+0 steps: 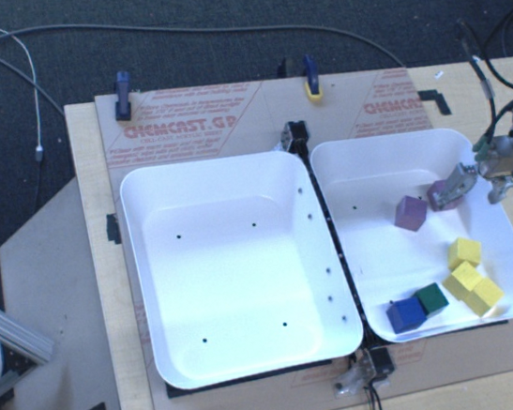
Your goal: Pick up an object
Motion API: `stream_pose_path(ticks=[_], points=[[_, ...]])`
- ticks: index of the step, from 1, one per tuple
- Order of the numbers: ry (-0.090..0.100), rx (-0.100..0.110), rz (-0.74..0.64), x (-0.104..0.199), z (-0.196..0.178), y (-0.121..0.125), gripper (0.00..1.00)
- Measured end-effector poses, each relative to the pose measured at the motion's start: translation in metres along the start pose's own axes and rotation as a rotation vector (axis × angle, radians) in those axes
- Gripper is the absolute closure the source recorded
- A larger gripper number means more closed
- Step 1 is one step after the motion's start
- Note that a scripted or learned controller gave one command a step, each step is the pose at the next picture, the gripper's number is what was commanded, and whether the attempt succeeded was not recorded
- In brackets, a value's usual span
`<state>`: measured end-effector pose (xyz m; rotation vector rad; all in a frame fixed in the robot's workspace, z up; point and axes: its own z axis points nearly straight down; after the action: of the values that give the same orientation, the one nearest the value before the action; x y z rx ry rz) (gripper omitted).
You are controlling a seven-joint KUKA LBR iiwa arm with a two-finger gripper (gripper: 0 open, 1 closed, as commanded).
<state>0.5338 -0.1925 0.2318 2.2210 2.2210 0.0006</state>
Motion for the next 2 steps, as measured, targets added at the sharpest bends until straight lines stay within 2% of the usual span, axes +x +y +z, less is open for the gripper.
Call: stream_pose_path(ticks=[1,2], points=[[0.001,0.002,-0.003,0.006,0.147,0.059,0.00],[0.000,-0.001,0.000,0.005,0.133,0.058,1.00]])
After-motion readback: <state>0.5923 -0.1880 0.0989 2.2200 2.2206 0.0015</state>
